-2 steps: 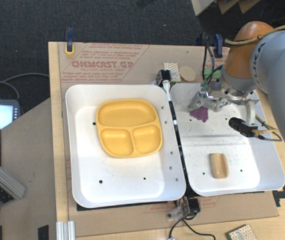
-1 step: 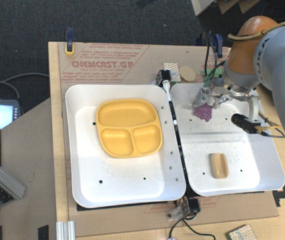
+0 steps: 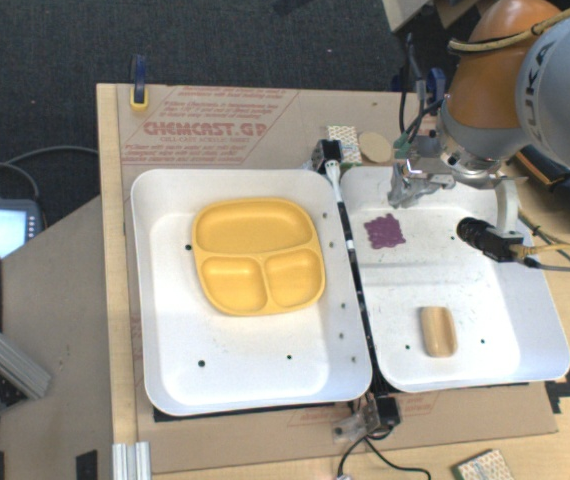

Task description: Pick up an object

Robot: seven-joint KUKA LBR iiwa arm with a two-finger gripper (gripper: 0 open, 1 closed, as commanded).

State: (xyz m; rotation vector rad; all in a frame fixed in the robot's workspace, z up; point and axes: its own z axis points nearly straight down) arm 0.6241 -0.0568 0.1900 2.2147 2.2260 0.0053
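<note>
- Gripper (image 3: 408, 190) hangs low over the far end of the right bin (image 3: 510, 313); clenched or released, cannot tell, and nothing is visibly held.
- Likely step: closing in on a target. Best to centre squarely over it and descend straight.
- Left bin (image 3: 165, 268), across the divider from the gripper, holds only a yellow divided plate (image 3: 258, 255).
- Right bin, under the gripper, holds two loose things.
- Tan block (image 3: 437, 330): well apart from the gripper, toward the near rim; bulky, probably the easier grab.
- Purple piece (image 3: 384, 232): just beside the gripper, looks flat and may slip.
</note>
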